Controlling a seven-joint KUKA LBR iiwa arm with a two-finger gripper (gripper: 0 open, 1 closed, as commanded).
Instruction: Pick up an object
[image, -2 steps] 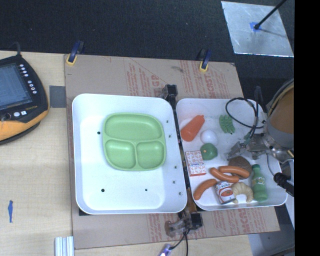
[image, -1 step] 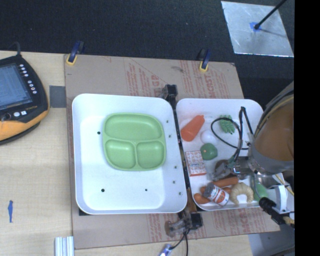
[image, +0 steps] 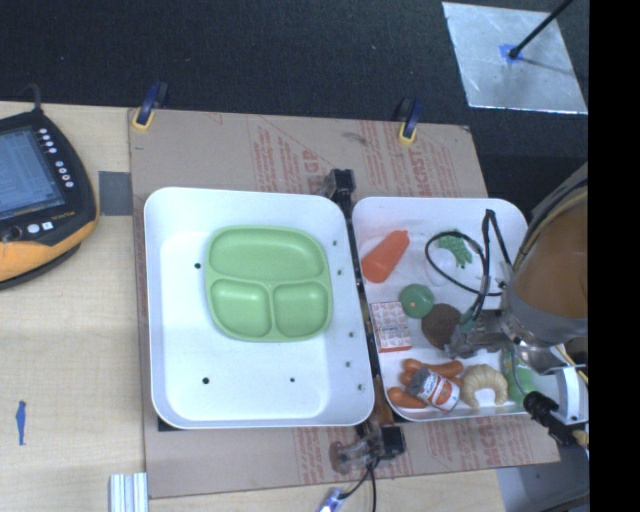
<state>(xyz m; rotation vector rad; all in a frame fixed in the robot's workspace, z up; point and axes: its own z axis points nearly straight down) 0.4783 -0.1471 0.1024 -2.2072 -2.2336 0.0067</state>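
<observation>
I am looking at the right bin (image: 440, 208), where everything worth picking is lying: a brown ball (image: 440, 323) sitting near the middle, a green ball (image: 417, 298) just above it, an orange carrot-shaped piece (image: 385, 255) towards the back left, a croissant (image: 484, 382) near the front edge, a small can (image: 438, 391) beside it with orange sausage-like pieces (image: 405, 397) around it, and a flat printed card (image: 389, 325) lying by the left wall. The gripper (image: 470, 335) is hanging low just to the right of the brown ball, close enough that it may be touching it, but the wrist and cables are covering the tip, so I cannot tell whether it is released, clenched, or grasping anything. The arm (image: 550, 270) is reaching in from the right and crowding that side of the bin. My worry is that the brown ball is round and could be rolling away as the tool closes, nudging the green ball or the card. The croissant and can are packed tightly, so a grab there could be catching two things or none. The black cable (image: 487, 262) is looping over the bin and could be snagging. The left bin (image: 170, 330) is holding a green divided plate (image: 268, 282).
</observation>
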